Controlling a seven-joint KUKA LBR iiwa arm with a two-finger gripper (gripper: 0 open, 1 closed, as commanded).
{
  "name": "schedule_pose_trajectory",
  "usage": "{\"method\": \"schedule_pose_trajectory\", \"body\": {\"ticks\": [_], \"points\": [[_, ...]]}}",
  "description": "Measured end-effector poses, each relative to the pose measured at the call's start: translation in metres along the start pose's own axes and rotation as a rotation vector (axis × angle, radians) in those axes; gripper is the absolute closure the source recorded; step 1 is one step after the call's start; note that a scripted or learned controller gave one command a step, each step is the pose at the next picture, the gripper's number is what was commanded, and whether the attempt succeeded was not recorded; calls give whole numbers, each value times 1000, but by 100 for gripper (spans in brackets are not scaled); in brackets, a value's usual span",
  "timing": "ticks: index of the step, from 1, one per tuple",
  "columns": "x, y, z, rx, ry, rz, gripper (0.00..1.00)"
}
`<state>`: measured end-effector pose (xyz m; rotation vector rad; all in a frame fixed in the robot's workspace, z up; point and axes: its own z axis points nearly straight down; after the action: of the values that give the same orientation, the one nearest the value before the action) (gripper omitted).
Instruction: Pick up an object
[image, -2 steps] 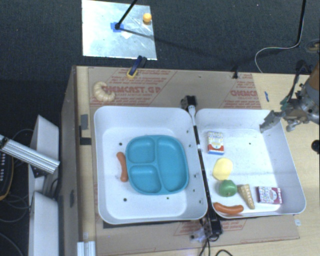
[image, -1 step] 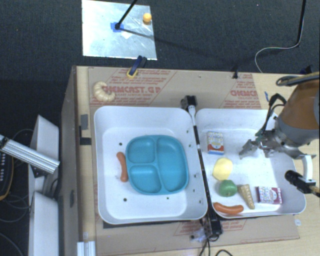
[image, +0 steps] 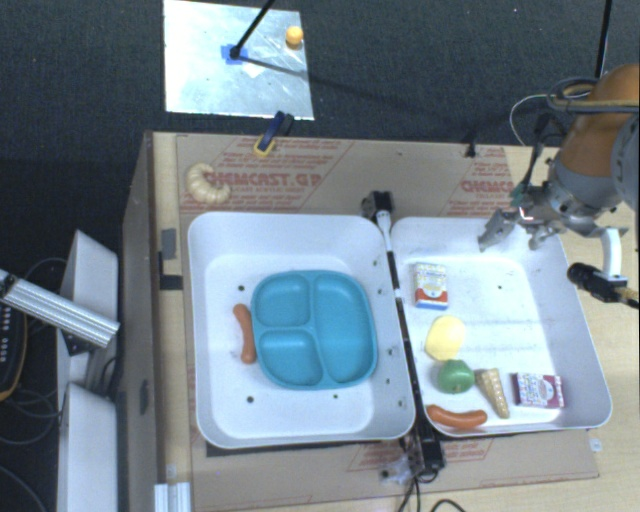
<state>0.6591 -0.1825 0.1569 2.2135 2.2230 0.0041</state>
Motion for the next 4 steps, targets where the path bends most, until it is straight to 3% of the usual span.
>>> {"method": "schedule_pose_trajectory", "body": {"ticks": [1,2,3,4], "points": [[-25,-11,-66,0,-1,2,0],[-24,-48,28,5,2,3,0],[-24,8,-30,-1,-1,0,0],[-24,-56,72,4,1,3,0]]}}
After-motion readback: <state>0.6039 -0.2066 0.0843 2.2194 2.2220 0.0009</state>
